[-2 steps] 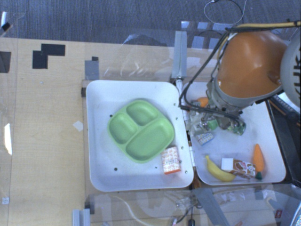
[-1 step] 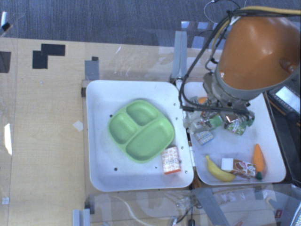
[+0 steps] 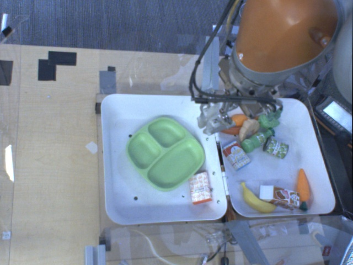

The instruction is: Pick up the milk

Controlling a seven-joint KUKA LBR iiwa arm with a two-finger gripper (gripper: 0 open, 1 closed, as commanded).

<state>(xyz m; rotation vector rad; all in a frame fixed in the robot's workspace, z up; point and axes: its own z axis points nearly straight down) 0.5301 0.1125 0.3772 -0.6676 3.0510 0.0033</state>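
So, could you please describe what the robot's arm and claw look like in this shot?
The arm shows a large, rounded orange section above a grey wrist. Black cables loop down its side. The claw below is a small silvery metal assembly.

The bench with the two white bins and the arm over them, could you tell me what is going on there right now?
The KUKA arm reaches over the right bin, its gripper low at that bin's back left corner, next to a carrot and a green bottle. A small carton lies just in front. The left bin has a green divided plate and another carton. Nothing looks lifted yet.
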